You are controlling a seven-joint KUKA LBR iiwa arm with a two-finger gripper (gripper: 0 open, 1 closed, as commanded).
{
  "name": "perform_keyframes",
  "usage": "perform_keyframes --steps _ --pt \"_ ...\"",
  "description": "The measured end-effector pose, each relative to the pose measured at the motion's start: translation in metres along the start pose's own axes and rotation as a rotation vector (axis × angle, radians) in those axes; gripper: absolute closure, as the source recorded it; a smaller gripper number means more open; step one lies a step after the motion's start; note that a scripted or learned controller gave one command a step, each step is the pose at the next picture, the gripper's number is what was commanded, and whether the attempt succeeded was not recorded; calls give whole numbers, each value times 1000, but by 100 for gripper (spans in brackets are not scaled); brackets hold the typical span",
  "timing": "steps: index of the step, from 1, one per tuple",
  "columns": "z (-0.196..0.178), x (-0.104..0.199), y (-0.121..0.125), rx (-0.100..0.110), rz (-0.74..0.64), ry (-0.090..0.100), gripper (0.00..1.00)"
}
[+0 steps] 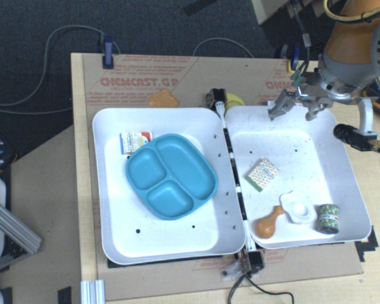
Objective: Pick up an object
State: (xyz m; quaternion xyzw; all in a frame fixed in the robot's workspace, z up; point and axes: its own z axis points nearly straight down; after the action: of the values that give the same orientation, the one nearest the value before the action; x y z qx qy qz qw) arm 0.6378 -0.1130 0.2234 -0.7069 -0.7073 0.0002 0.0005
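Observation:
My gripper [297,105] hangs over the far edge of the right bin [342,170], fingers spread open with nothing between them. In that bin lie a small green-and-white patterned packet [262,173], a white cup-like piece [297,208], an orange-brown pear-shaped object [268,223] and a small green can [327,218]. These all sit well below the gripper in the view, toward the bin's near side. The left bin [114,220] holds a blue divided plate [170,175] and a small white carton [134,141].
An orange object [163,99] and a yellow one [232,100] lie on the cardboard behind the bins. A black clip [216,97] sits at the top of the seam between bins. Cables run across the dark floor beyond the bench.

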Motion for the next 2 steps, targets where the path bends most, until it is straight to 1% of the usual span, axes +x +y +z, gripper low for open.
perform_keyframes --steps 1,2 --pt "97 2 -52 7 2 2 0" --pt "138 16 -61 6 0 2 0"
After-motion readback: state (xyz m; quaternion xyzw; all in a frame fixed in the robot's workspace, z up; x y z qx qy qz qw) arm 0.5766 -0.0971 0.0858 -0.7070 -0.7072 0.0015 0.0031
